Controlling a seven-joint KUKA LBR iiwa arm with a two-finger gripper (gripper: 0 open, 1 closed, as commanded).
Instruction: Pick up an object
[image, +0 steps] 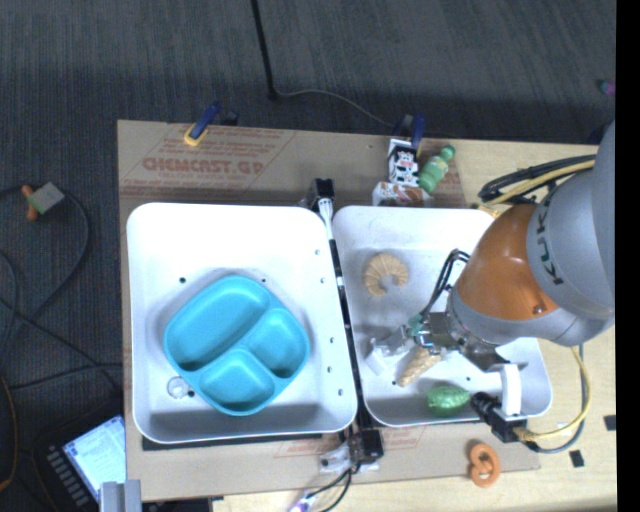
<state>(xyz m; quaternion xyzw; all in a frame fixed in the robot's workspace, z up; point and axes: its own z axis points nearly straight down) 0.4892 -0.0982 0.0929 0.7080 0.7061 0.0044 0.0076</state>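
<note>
The right bin (520, 395) holds a tan shell-shaped pastry toy (386, 272) near its back, a tan cone-like piece (413, 367) in the middle, a small white-grey piece (385, 348) beside it, and a green object (447, 400) at the front. My gripper (422, 335) is low in this bin, right above the tan cone and the white-grey piece. The wrist and orange band (505, 275) hide part of the bin's right side. In the left bin (150, 240) lies a blue divided tray (236, 342).
On the bench behind the bins lie a small green and white toy (417, 168) and two blue clamps (203, 123) (416, 128). An orange ring (484, 463) sits on the bench at the front right. Cables loop beside the arm at the right.
</note>
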